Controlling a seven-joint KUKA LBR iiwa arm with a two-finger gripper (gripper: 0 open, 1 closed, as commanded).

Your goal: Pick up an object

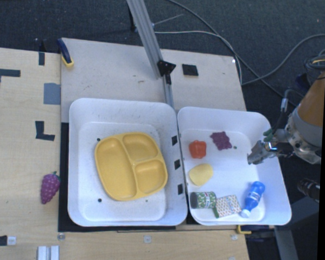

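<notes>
Camera view: tool (257,155) above right bin's (236,116) right edge, finger state unclear, nothing visibly held. Bottle (252,196) near bin's lower right corner. Best to lower straight, centre over bottle, close slowly.

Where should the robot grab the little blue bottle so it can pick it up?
Probably around the middle of the blue bottle, coming straight down from above. It lies on its side, pointing slantwise near the right bin's right wall, so the grip should close across its narrow width, not along its length. The patterned packet beside its white cap end leaves little room there.
</notes>
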